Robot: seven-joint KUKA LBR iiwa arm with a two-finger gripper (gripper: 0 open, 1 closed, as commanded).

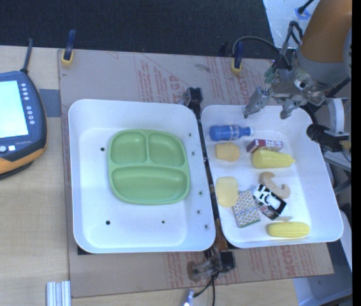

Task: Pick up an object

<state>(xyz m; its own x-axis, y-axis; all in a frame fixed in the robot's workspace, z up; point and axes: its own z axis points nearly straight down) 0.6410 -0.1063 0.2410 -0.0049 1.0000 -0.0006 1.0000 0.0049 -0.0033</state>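
Yellow catches my eye first, nearest the camera: a toy corn cob [288, 229] lying along the near rim of the right bin [326, 190]. Just behind it I see a patterned card [246, 209], a black-and-white item [270, 200] and a pale yellow piece [226, 190]. Farther in lie a second corn cob [272, 159], a small yellow block [227, 151] and a blue bottle [228, 132] on its side. The left bin [88, 171] carries a green divided plate [148, 166]. At the far edge my pincer [270, 108] hangs above the right bin, fingers spread apart, gripping nothing. A tablet pendant [7, 123] rests on the table [14, 234].
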